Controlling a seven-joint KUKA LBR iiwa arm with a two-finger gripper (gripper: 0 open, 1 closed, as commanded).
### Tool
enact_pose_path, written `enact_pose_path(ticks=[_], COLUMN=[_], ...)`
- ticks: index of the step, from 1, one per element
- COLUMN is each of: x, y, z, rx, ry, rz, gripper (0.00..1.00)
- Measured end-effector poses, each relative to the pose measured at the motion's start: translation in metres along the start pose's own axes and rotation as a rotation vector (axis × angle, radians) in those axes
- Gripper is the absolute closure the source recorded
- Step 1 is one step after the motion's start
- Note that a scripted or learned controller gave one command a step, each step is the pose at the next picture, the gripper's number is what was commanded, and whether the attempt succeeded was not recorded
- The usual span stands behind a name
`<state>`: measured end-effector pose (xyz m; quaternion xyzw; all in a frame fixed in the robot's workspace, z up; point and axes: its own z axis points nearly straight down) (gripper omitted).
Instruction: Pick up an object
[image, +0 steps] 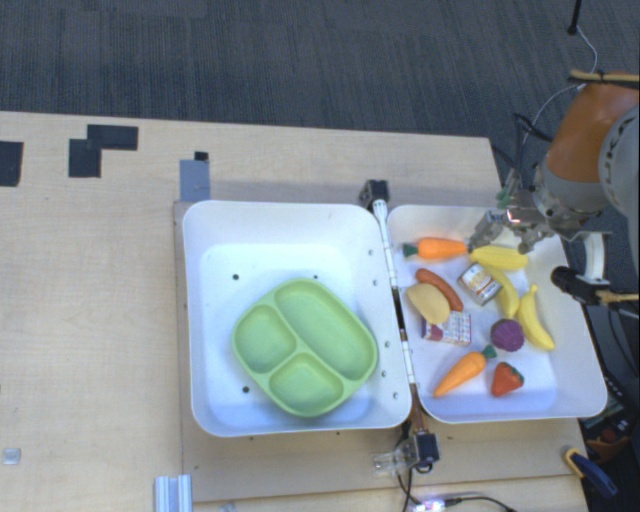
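Just below end effector (507, 231): banana (499, 258)

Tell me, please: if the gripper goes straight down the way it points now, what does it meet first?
Probably the yellow banana just under the gripper, beside the orange carrot; depth is unclear from this slanted view.

The worktop (90, 330) is light tan wood with a few black squares (100, 148) on it. The floor (300, 55) behind is dark grey. Both bins are white. In the left bin (215, 250) sits a light green plate (304, 346). In the right bin (580, 385) are two orange carrots (440, 248) (462, 371) with green tops, yellow bananas (535, 320), a red strawberry (506, 378) with a green top, a purple grape bunch (507, 335), a tan potato (430, 302), a red sausage (440, 283), and a small white and red packet (452, 329). The arm (590, 140) is grey with an orange band. The gripper (510, 232) looks grey and silver.
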<state>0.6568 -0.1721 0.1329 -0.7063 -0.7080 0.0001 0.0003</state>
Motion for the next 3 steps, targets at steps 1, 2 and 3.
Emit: enact_pose_path(ticks=[1, 2, 3], x=[0.006, 0.006, 0.057], y=[-0.053, -0.051, -0.140], z=[0.047, 0.034, -0.073], rx=[-0.005, -0.012, -0.006], ry=[-0.001, -0.002, 0.000], rz=[0.000, -0.002, -0.002], gripper=[0.00, 1.00, 1.00])
